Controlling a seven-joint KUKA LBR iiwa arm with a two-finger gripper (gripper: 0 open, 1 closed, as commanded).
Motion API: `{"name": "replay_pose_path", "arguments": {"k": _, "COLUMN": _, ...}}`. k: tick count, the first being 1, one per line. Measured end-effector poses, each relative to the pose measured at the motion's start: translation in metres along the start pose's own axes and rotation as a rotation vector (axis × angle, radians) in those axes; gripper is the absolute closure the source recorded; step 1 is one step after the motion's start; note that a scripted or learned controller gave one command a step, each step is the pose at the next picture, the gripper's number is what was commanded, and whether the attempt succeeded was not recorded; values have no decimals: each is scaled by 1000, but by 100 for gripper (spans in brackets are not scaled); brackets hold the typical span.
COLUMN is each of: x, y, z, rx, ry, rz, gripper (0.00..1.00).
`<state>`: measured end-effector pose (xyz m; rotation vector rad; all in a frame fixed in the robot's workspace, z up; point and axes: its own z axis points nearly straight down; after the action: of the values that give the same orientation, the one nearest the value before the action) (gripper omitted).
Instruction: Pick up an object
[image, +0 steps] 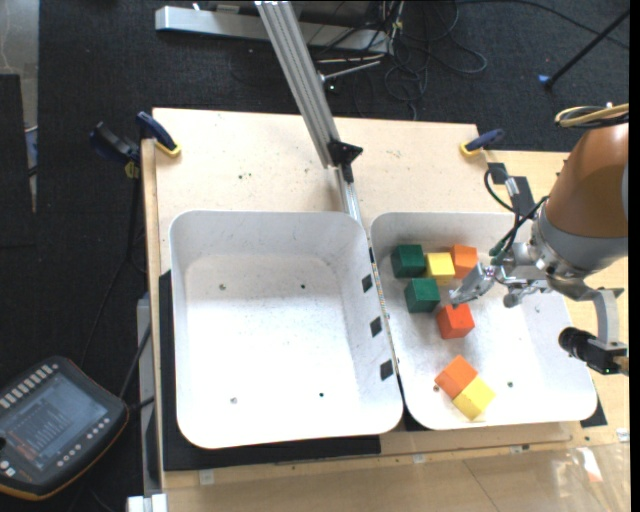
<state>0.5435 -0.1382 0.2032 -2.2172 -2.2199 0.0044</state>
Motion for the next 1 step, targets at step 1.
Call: {"name": "replay_pose_path", "arguments": {"k": 1, "x": 0, "y": 1, "z": -3, "rx": -5, "ry": -1, "rz": 1, "gripper": 0}}
